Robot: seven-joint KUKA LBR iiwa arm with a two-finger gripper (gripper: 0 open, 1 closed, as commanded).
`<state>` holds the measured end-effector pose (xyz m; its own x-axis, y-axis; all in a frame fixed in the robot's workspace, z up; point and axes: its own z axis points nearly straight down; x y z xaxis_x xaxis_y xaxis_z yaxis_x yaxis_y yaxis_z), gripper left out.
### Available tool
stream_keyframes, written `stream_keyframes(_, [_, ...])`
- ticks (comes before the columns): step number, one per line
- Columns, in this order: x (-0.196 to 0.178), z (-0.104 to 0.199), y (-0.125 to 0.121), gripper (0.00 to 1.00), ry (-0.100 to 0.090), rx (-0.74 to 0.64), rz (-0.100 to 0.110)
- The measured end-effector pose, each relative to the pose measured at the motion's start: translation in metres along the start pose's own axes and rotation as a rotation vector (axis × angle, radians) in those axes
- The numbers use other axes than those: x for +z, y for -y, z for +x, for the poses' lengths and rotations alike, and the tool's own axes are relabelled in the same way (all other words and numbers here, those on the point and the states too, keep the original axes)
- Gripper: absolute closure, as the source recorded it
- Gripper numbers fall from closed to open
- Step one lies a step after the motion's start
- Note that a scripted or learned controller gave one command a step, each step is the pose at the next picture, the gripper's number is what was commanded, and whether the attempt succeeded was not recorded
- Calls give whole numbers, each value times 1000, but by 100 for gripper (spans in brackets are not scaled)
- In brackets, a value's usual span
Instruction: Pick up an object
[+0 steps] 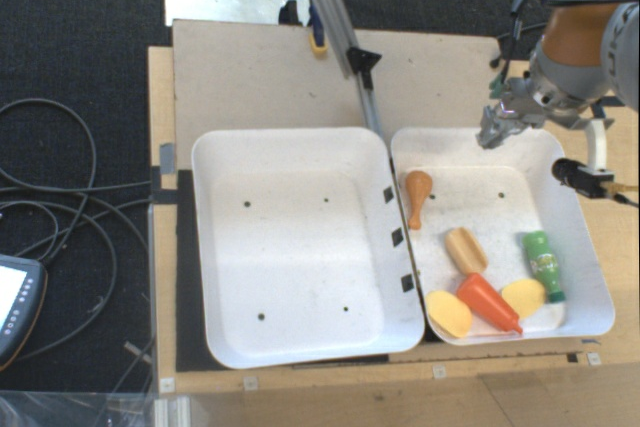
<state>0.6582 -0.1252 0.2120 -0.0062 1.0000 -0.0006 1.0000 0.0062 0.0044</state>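
Note:
The right bin (578, 215) holds several toy foods. A brown drumstick (416, 194) lies near its left wall. A tan bread roll (465, 249) sits in the middle, with an orange carrot (488, 301) below it. Two yellow pieces (449, 313) (523, 296) flank the carrot. A green bottle (543, 263) lies by the right wall. My gripper (494, 129) hangs over the bin's far rim, well above the objects, with nothing seen in it.
The left bin (215, 215) lies beside the right one. A grey metal pole (330, 0) slants from the top down to the seam between the bins. Cables and a tablet lie on the dark floor at left.

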Motion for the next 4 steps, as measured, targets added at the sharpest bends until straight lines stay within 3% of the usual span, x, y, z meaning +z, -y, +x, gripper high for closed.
stream_keyframes(2, [-3, 104, -3, 100, -3, -4, 1])
stream_keyframes(4, [-3, 213, 19, 100, -4, -4, 4])
